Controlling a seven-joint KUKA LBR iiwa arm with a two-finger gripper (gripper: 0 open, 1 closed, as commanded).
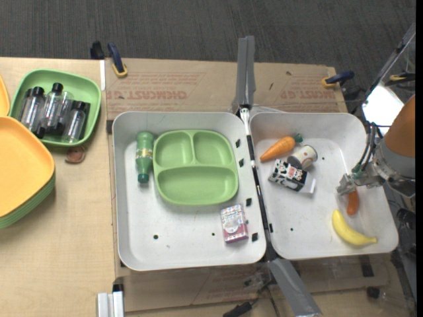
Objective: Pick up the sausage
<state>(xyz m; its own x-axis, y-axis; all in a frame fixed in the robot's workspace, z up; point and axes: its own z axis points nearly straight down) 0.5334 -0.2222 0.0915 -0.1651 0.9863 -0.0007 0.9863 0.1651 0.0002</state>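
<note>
Two white bins are seen side by side on the bench. In the right bin (330, 127) the sausage (353, 203) — small and reddish-orange — lies near the right wall, just above a banana (352, 231) that rests toward the bin's lower right corner. The gripper (350, 189) is lowered over the upper end of the sausage, touching or nearly touching it; whether the sausage is actually pinched cannot be told at this size. The arm (400, 144) is seen coming in from the right edge. Further left in the same bin a carrot (278, 148) is laid at a slant, with a small cup (305, 156) just beside its leafy end and a black-and-white packet (289, 175) just below both.

In the left bin (129, 243) a green divided plate (195, 166) is placed centrally, a green bottle (144, 156) lying just beside its left edge, and a small pink packet (234, 223) sits near the lower right corner.

On the bench to the left, well apart from the bins, a green tray (89, 91) holding small dark-capped bottles (53, 113) is seen, with stacked yellow plates (23, 177) below it.
</note>
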